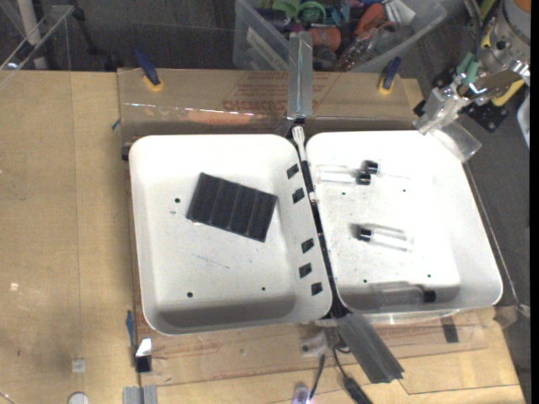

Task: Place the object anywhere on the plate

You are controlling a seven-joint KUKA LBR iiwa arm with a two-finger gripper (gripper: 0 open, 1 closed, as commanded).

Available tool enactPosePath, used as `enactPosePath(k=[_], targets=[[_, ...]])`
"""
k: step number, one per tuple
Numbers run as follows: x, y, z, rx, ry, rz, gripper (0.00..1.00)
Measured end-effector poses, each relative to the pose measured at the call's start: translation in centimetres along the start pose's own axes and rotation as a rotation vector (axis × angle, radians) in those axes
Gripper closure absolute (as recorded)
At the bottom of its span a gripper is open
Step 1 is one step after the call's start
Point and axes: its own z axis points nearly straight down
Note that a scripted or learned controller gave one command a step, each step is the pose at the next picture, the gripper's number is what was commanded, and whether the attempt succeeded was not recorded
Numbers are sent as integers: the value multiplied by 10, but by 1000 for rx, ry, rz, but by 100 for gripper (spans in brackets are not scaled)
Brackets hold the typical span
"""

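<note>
A dark ribbed plate (232, 207) lies flat and slightly askew on the floor of the left bin (160, 301), nothing resting on it. Past the raised divider where the two bins meet, the right bin (472, 268) holds the candidates for moving: three small clear tubes with black caps. Two of them, the upper tubes (354, 173), lie close together near the bin's far side; a third, the middle tube (383, 236), lies alone toward the centre, cap pointing left. A further clear piece with a dark end (413, 293) sits against the near wall (too faint to name with confidence).

At the far right, the gripper (442, 108) hangs above and beyond the right bin's back corner, well apart from every tube; it carries nothing, though whether its fingers are spread or closed cannot be told from this angle. Behind the bench, a clear crate of coloured toys (337, 11) stands unused.

By this showing, the task is at its start: no object is grasped, none is on the plate, and the whole sequence of reaching, picking, carrying across the divider and setting down appears still to come.
</note>
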Motion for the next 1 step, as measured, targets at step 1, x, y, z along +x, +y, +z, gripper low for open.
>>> enactPosePath(k=[1], targets=[[25, -94, 0, 5, 3, -161, 100]])
